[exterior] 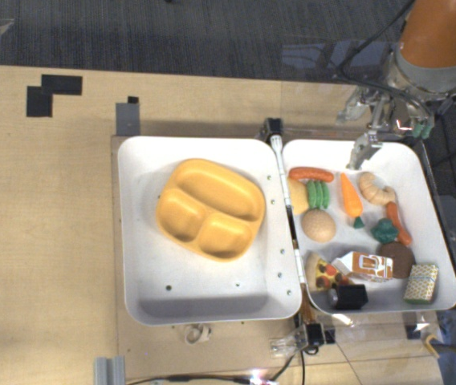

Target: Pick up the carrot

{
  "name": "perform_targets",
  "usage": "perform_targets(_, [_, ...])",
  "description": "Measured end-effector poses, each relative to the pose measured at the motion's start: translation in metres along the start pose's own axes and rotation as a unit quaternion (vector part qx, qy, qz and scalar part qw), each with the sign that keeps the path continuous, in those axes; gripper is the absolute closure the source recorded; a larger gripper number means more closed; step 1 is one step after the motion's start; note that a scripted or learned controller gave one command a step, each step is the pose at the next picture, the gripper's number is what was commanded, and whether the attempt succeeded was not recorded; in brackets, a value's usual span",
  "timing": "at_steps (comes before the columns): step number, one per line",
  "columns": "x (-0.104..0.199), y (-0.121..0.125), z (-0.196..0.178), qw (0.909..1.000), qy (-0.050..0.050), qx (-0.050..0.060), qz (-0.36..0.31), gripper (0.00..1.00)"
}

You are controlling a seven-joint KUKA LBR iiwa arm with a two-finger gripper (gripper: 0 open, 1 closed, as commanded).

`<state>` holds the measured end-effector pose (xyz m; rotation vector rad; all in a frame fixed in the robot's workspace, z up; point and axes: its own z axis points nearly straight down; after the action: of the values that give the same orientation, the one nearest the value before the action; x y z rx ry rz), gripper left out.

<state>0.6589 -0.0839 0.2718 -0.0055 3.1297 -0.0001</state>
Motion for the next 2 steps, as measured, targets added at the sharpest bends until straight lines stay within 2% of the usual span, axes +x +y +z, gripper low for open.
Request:
perform_targets(1, [0.016,-0.032,0.147,0.9968,0.006,-0.002,-0.080,0.00])
perform_targets(2, [0.044,-0.042,0.182,0.9994,-0.002,0.000,-0.035,0.00])
